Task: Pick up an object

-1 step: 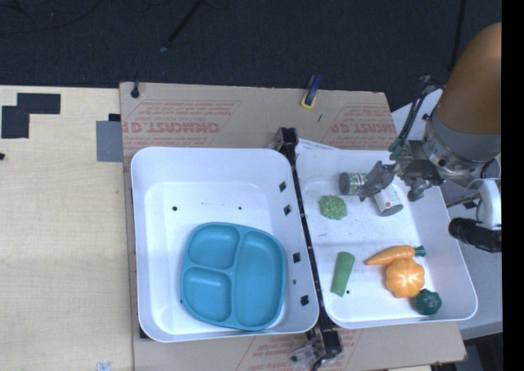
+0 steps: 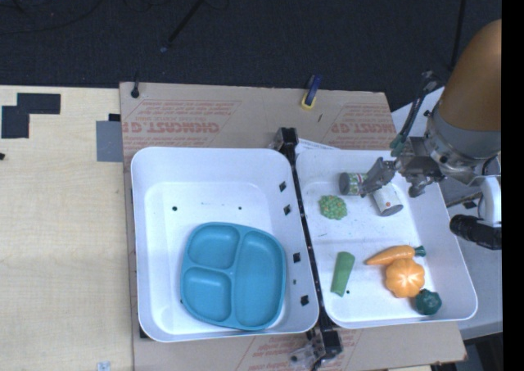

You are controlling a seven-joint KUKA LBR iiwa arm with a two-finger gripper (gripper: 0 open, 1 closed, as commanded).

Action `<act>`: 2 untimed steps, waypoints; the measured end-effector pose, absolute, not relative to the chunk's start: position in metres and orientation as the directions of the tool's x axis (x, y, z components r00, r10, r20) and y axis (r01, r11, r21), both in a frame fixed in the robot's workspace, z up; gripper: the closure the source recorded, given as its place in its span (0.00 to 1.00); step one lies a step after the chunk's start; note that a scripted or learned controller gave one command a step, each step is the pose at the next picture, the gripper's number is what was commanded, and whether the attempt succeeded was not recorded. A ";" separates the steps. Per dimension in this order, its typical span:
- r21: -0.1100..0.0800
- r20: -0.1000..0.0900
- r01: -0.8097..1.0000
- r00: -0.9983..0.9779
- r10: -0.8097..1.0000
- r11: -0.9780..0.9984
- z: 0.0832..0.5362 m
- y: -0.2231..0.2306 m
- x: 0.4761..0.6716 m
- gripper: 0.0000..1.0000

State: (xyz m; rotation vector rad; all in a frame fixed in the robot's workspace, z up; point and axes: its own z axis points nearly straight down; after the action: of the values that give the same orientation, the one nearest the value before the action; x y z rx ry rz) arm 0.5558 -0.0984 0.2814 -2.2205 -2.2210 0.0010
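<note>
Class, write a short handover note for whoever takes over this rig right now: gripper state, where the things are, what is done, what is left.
Gripper: low over the far part of the right bin, beside a small grey cylinder; whether it grips anything cannot be told.
Right bin: green ball, green stick, carrot, orange, dark green piece in the near corner.
Left bin: blue divided plate.
Done: no thing seen lifted.
Left: grip one thing and lift it.
</note>
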 end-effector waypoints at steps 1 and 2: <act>-0.006 0.001 1.000 -0.001 1.000 0.001 0.225 -0.091 0.548 0.00; -0.007 0.002 1.000 0.000 1.000 0.000 0.169 -0.085 0.538 0.00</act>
State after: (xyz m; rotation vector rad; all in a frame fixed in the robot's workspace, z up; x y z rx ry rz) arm 0.5384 -0.0852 0.1689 -2.2174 -2.2170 0.0057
